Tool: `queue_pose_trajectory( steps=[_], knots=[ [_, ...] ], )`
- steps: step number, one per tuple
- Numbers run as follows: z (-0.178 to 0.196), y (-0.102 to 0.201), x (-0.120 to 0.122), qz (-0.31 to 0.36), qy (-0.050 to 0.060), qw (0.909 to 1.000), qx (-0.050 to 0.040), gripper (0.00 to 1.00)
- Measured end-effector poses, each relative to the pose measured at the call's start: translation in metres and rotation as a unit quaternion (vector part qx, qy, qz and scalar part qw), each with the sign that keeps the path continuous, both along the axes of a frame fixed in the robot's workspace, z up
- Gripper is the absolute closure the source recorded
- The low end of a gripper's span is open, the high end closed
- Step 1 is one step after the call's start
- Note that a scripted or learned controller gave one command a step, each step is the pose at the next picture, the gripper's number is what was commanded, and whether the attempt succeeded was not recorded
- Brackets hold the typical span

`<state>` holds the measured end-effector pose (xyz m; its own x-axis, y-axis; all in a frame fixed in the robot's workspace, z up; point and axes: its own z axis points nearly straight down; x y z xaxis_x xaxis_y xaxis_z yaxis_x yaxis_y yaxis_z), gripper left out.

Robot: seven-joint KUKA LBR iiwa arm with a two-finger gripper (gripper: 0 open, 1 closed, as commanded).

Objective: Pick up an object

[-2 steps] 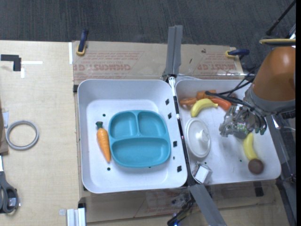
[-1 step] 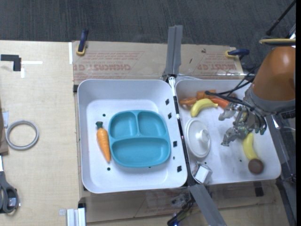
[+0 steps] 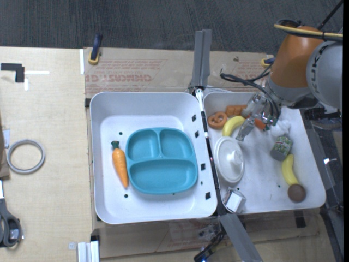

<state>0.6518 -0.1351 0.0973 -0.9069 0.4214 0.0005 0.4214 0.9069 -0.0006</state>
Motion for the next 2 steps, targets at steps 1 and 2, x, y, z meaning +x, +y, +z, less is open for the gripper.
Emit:
queue_pose_trajectory(
  steps=[1, 2],
  knots=[
    [-0.005, -0.044, -0.072, 0.015, -0.002, 0.9999, -0.0003, 0.0],
    [-0.006, -0.075, -0.128, -0.046, 0.002, 0.9989, 0.008, 0.0]
  ],
)
